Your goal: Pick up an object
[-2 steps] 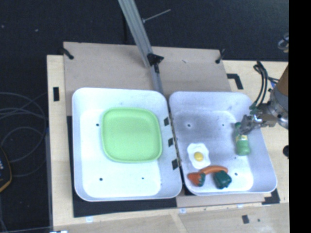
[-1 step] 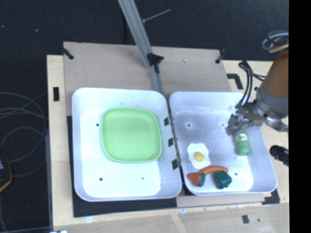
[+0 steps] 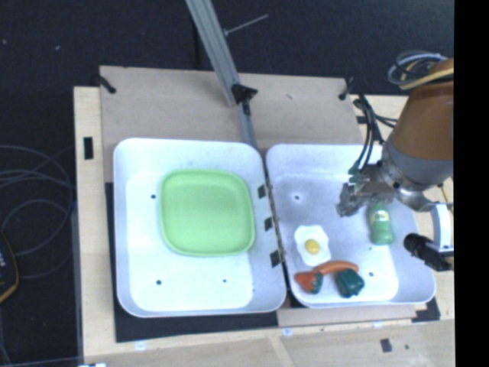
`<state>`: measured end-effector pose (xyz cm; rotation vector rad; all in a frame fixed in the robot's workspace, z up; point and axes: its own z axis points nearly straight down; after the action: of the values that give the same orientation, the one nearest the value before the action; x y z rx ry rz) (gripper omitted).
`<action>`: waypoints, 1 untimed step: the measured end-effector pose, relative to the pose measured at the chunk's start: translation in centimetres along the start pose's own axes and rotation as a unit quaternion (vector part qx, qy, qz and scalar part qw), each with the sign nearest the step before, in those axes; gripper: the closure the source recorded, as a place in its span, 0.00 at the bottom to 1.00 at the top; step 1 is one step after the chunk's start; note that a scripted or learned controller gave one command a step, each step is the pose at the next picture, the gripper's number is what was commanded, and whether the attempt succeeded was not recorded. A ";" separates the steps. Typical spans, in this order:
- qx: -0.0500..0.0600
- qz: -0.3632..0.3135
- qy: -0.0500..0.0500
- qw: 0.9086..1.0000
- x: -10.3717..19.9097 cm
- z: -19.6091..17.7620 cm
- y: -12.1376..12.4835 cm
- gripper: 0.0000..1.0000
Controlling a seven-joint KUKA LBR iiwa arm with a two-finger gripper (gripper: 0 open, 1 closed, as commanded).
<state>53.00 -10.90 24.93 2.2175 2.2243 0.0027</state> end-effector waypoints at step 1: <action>0.001 0.000 0.000 1.000 5.0 1.2 -0.5 1.00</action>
<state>52.46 -5.88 23.78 2.2179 2.2252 0.0007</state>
